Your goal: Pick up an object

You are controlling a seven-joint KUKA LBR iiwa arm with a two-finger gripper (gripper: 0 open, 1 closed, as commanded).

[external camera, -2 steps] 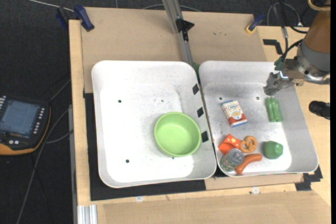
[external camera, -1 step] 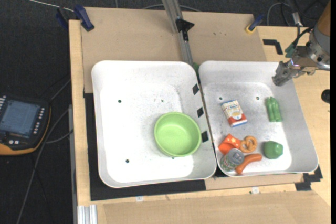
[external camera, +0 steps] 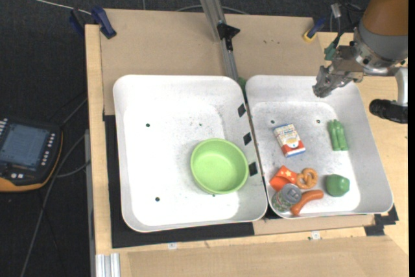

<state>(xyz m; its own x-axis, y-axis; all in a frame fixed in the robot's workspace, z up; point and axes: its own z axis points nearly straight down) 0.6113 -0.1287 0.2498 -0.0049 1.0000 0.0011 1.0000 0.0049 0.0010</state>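
The gripper (external camera: 323,89) hangs over the right bin's (external camera: 373,159) far edge; a green bowl (external camera: 219,166) sits in the left bin (external camera: 162,113).

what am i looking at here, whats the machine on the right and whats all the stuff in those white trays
This is one picture from a camera fixed above a workbench, looking down at a slant. The grey and orange machine at the right is a robot arm. Its gripper hangs over the far edge of the right bin, with nothing visibly held.

Two shallow white bins sit side by side. The left bin holds a light green bowl. The right bin holds a small carton, a green stick-shaped piece, a round green toy, a pretzel, an orange piece and a red sausage lying on a small round lid-like thing. These look like toy foods.

The arm's job is to pick one up.
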